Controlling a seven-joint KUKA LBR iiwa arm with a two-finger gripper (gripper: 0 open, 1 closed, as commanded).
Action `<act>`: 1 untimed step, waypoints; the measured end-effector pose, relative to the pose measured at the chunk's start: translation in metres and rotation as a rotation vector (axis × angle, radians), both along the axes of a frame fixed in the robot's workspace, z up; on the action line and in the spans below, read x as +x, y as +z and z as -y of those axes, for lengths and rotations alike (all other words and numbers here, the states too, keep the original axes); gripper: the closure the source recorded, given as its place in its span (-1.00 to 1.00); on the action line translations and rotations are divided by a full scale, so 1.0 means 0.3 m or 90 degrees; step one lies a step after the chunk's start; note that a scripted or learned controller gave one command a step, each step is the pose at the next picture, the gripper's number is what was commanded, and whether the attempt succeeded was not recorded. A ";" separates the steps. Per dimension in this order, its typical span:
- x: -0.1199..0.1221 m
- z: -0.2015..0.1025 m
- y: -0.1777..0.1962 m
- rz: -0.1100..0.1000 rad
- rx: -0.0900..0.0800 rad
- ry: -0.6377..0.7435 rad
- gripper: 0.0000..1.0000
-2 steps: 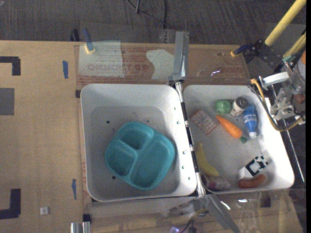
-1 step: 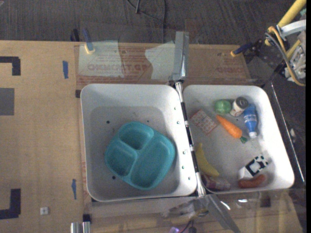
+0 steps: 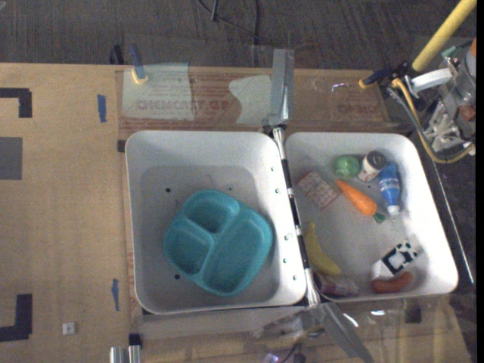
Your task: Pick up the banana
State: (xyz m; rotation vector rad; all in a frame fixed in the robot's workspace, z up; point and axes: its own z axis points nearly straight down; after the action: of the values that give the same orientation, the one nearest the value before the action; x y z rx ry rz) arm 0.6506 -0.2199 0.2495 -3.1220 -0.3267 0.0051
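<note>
The yellow banana (image 3: 321, 252) lies in the right bin (image 3: 428, 203), close to its left wall and towards the front, curving from upper left to lower right. Its lower end sits just above a small dark wrapped item (image 3: 338, 284). The arm's end with the gripper (image 3: 454, 104) hangs at the view's upper right, outside the right bin's far right corner, amid cables and a yellow tube. It is far from the banana, and nothing is visibly held.
The right bin also holds a carrot (image 3: 358, 197), a green ball (image 3: 347, 165), a blue bottle (image 3: 389, 187), a small can (image 3: 372, 165), a waffle-like square (image 3: 318, 189), a black-and-white cube (image 3: 399, 257) and a sausage (image 3: 392, 282). A teal divided tray (image 3: 219, 240) lies in the left bin (image 3: 144, 203).
</note>
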 end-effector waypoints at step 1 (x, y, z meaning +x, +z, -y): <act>-0.194 -0.150 -0.036 0.001 0.000 0.017 1.00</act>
State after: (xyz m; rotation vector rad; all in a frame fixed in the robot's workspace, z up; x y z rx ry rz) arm 0.5923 -0.1749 0.2387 -3.1172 -0.3687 0.0028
